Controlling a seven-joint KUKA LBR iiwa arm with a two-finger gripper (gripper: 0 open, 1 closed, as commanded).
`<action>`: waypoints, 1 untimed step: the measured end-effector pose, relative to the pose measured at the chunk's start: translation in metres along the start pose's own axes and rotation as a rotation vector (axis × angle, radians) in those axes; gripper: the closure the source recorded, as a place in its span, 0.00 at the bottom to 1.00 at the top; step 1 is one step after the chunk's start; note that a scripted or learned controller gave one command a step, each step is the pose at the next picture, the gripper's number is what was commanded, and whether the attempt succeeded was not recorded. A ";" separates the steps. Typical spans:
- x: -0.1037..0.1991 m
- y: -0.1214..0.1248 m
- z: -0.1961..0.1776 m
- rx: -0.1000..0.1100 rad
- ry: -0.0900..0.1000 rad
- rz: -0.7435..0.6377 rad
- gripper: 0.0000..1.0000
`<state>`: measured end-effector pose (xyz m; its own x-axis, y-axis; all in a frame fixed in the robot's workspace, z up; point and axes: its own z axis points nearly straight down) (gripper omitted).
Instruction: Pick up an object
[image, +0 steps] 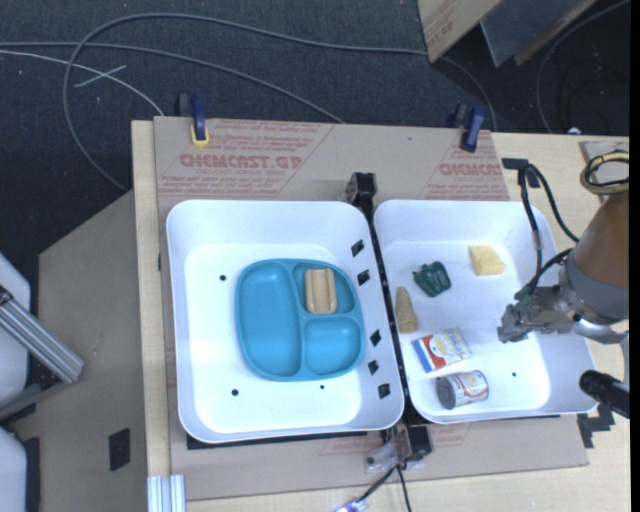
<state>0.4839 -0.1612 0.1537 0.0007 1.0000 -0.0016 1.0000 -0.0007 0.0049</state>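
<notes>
The bench is a brown board clamped at its far edge, standing on dark carpet crossed by loose cables, and it carries two shallow white bins side by side. All positions below are given relative to the right bin (530, 395). Left of it, the left bin (200, 400) holds a blue divided tray (270, 330) with a tan block (319, 290) in the tray's upper right compartment. Inside the right bin, along its left wall, lies a tan cone-shaped piece (405, 310); a dark green object (432, 279) sits left of centre toward the far side; a flat red, white and blue packet (441, 349) lies near the centre; a small can (461, 388) lies on its side toward the near wall; a yellow block (487, 260) rests near the far wall. The gripper (522, 322) is at the bin's right side, apart from every object; its opening cannot be determined, and nothing is visibly held. Judged step: approach, with no object selected or contacted. The next move calls for travel leftward to a chosen object, the packet being the nearest, followed by alignment above it and descent.
</notes>
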 end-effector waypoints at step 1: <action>0.001 0.002 -0.043 -0.001 0.000 -0.002 1.00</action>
<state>0.4857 -0.1604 0.1970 -0.0013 1.0000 -0.0015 1.0000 0.0013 0.0055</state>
